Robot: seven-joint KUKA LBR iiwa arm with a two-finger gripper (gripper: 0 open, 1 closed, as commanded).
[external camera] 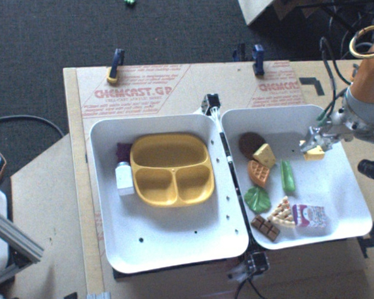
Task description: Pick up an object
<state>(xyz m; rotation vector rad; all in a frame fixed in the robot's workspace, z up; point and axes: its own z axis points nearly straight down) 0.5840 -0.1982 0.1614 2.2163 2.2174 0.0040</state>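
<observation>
Camera view: arm point(367, 97) came in from the right edge, orange band showing above a grey wrist, reaching down and left over the upper right part of the right bin point(357, 195). Gripper point(318, 139) sat low near the bin's far right wall, with a small yellow piece point(314, 151) right at its tip. Fingers were too small and cluttered to read; could not tell how wide they stood or whether the yellow piece was actually held or just lying beneath them. Rest of the right bin's contents lay to the left and below, apart from the gripper: a dark brown disc point(251, 143) near the top left, a yellow wedge point(264, 154) touching its lower edge, a waffle point(258, 173) just below that, a green pod point(288, 176) upright beside the waffle, a green leaf point(258, 200) against the left wall, a chocolate bar point(265, 228) at the lower left, a tan cracker stack point(282, 212) next to it, and a pink-and-white carton point(310, 216) on its side toward the lower right. Nothing stood between the gripper and these. Left bin point(113, 232) held a yellow divided tray point(172, 169), with a small white bottle point(124, 178) and a dark purple item point(124, 149) tucked along the tray's left side. Two blue clamps point(115, 65) point(258, 59) gripped the board's far edge.
</observation>
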